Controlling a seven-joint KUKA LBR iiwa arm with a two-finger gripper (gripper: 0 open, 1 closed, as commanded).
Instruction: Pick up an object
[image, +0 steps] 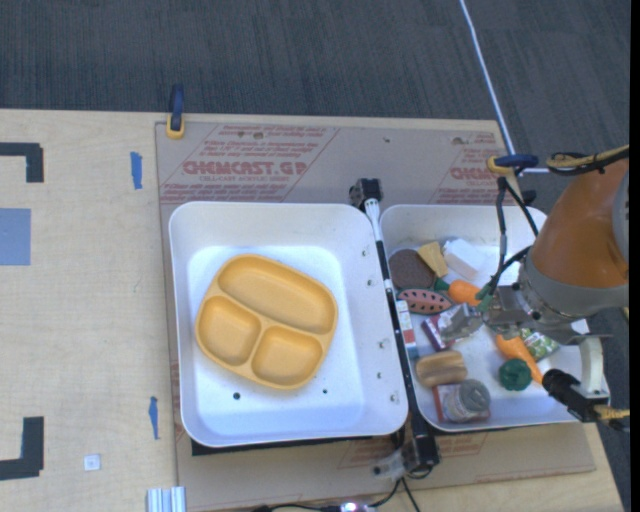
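The right bin (437, 416) holds several small items: a brown disc (408, 268), a yellow wedge (432, 257), a white piece (463, 258), an orange carrot-like toy (464, 292), a red spotted piece (422, 300), a tan bun (440, 367), a round tin (465, 401), a green ball-like toy (514, 375) and a second orange piece (517, 349). My gripper (462, 322) reaches in from the right and sits low over the middle of this pile, just below the carrot-like toy and above the bun. Its metal tip blends with the clutter.
The left bin (190, 300) carries a yellow three-compartment plate (266, 320). A black divider bar (388, 290) runs between the bins. The arm's orange band (585, 235) hangs over the right bin's far right side, with cables (505, 215) trailing above it.
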